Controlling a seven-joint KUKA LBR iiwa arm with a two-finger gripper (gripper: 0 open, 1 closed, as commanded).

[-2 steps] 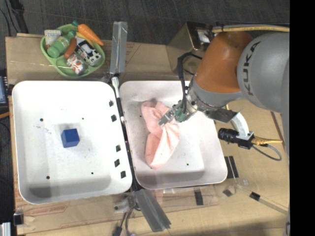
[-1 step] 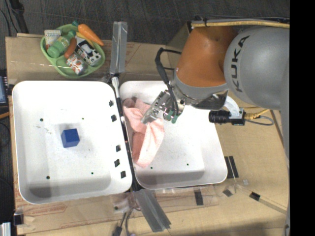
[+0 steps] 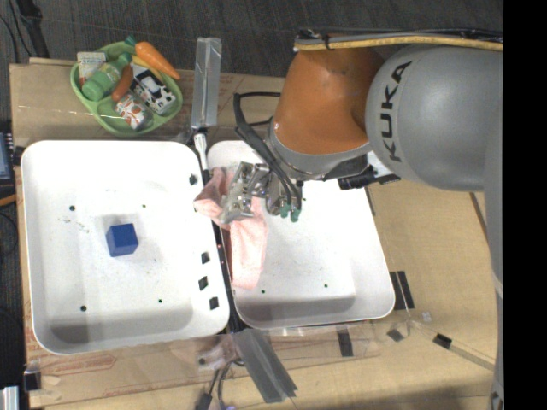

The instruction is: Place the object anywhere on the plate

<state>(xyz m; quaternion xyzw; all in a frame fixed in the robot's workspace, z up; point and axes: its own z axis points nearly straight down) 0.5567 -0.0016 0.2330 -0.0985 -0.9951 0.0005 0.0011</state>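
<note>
Two shallow white plastic bins are seen side by side. A small blue cube (image 3: 122, 238) sits in the left bin (image 3: 51, 254). A crumpled pink cloth (image 3: 244, 233) is draped over the right bin's (image 3: 342, 263) left rim, under the metal gripper (image 3: 256, 196); grip state can't be told.

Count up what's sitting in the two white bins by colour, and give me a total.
Blue: 1, the blue cube in the left bin.
Pink: 1, the pink cloth at the left edge of the right bin, under the gripper.
Total: 2
</note>
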